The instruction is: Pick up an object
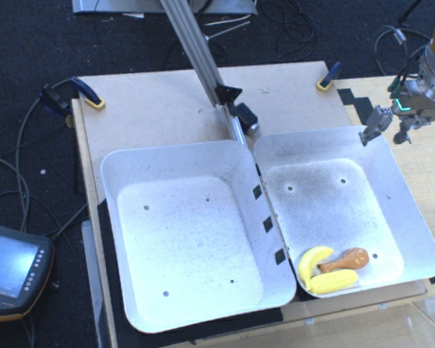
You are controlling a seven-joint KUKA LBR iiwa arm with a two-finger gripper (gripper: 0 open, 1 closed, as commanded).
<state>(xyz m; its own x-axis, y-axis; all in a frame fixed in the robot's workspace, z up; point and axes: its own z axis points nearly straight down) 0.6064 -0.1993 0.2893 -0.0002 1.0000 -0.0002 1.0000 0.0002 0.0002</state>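
— What's nearest?
— Three things in my right bin [407, 211], at its near edge: one curved banana [313, 260], one yellow block [335, 281] lying left-right, one orange drumstick [346, 258] pointing left.
— Your gripper [386, 127]?
— Farther off at the bin's far right rim, fingers spread, holding nothing.

Gripper [385, 128] empty, fingers spread

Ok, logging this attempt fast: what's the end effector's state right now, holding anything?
End effector: fingers spread open, nothing between them, above the right bin's far right edge.
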